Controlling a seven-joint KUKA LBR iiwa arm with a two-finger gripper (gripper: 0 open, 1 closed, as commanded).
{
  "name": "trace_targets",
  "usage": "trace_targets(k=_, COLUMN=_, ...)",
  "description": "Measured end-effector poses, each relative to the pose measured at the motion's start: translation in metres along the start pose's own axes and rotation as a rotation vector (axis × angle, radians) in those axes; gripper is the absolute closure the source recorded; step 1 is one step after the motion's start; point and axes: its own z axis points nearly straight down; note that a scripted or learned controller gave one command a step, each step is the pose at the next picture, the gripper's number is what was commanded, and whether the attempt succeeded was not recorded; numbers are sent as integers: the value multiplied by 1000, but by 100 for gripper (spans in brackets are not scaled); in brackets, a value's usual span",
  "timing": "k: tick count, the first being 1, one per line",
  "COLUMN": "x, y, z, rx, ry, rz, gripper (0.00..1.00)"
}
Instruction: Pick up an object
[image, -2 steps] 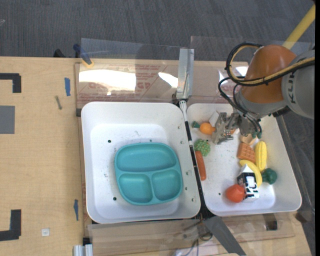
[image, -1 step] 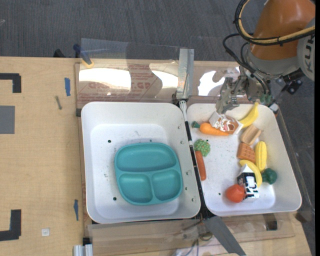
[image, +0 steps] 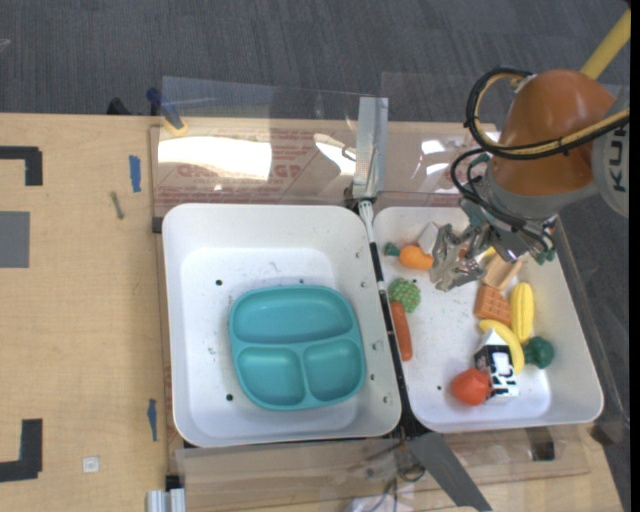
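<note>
1. Left of centre in the frame, the left bin (image: 190, 240) holds a teal divided tray (image: 297, 345) lying flat in its lower middle. All three compartments look bare, so it reads as a place to receive things.

2. At the centre, a divider (image: 382, 300) separates the two bins. Just right of it, against the right bin's (image: 575, 400) left wall, lie a green leafy piece (image: 404, 293) and below it a carrot (image: 401, 331), lengthwise along the wall.

3. Toward the upper middle of the right bin sits a small orange fruit (image: 416, 257), just left of the gripper (image: 458, 268).

4. The gripper hangs from the orange band (image: 548, 125) in the upper right of the frame, low over the bin's upper part. No toy shows between its fingers, and I cannot tell whether the jaws stand apart or closed.

5. Right and below, the candidate objects cluster: a waffle-like block (image: 492, 300), a banana (image: 522, 310), a tomato (image: 470, 387), a black-and-white item (image: 499, 366) and a dark green piece (image: 540, 351). The pick is not yet made; the orange fruit and the block lie nearest.
</note>
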Motion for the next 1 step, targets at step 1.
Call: trace_targets(k=1, x=48, y=-23, z=60, rx=2, ry=-2, rz=-329, gripper=100)
